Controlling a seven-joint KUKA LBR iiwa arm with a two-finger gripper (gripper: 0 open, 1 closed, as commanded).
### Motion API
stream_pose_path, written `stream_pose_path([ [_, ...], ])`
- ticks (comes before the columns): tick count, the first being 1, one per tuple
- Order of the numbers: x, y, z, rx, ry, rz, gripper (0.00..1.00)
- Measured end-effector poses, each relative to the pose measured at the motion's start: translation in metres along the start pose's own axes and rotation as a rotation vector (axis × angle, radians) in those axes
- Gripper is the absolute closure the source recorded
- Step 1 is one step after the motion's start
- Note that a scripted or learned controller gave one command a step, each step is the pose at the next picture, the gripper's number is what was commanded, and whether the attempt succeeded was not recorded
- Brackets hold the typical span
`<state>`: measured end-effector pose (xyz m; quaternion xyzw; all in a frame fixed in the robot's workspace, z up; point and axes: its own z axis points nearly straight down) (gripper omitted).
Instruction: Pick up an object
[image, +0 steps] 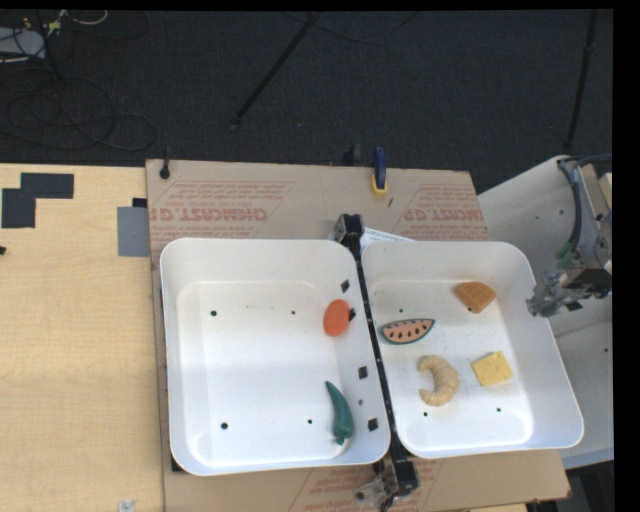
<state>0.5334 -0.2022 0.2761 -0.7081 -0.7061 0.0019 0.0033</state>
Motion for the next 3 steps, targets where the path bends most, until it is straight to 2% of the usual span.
stream_pose_path([
  [1, 0.067, -0.026, 0.067, 0.004, 0.004, -0.007, 1.00],
  [2, 0.040, -0.058, 0.193, -0.004, -0.002, 0.001, 1.00],
  [3, -0.008, -0.055, 0.047, -0.020, -0.009, 0.000, 1.00],
])
